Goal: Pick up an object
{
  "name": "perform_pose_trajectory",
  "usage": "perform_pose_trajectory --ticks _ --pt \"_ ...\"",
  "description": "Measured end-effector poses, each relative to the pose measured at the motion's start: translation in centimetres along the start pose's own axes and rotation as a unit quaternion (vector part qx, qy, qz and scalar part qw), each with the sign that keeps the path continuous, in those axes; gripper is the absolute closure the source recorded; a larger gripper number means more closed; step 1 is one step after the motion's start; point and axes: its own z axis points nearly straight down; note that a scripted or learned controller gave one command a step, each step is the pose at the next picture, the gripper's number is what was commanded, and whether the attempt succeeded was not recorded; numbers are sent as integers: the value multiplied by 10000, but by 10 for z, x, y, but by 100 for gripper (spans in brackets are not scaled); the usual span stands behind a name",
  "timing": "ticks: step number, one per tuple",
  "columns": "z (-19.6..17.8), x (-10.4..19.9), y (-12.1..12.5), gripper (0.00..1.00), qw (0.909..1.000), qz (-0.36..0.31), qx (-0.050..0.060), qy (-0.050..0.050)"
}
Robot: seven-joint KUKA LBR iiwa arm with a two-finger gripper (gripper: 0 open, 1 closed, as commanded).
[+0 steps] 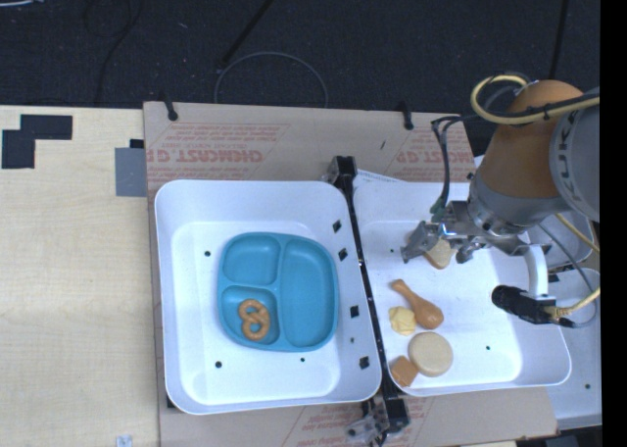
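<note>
My gripper [441, 243] hangs over the back of the right bin [509, 362], under the grey arm with its orange band [524, 156]. A small beige food piece [439, 255] sits between its two grey fingers [417, 242], and the gripper is shut on it. Lower in the same bin lie a tan drumstick [416, 304], a yellow lump [402, 320], a round beige bun [431, 352] and an orange-brown piece [404, 371].
The left bin [186, 239] holds a blue divided plate [294, 283] with a pretzel [255, 319] in its front compartment. A black divider [358, 278] separates the bins. Cables and a black connector [524, 304] trail at the right of the arm.
</note>
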Motion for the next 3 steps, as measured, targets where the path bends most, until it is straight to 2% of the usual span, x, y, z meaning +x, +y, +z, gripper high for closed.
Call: perform_pose_trajectory --ticks 1,2,3 --pt "57 7 7 0 10000 -6 -4 1" --pt "44 5 7 100 10000 25 -12 -3" --pt "-19 0 6 100 10000 25 -53 -10"
